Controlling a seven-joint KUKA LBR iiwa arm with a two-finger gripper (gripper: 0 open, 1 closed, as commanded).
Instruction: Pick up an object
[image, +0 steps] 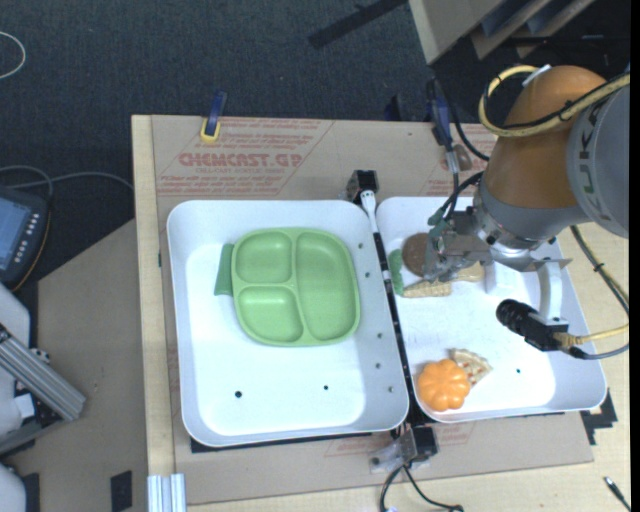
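Orange pumpkin (443, 385) in right bin (572, 385) — gripper (447, 262) above brown items.

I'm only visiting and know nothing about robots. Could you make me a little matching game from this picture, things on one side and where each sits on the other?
Things:
1. light green plastic divided plate
2. small orange pumpkin-shaped toy
3. two-finger gripper
4. blue-handled clamp with a yellow tip

Places:
A. front of the right bin
B. far edge of the bench
C. middle of the left bin
D. back of the right bin

Pairs: 1-C, 2-A, 3-D, 4-B
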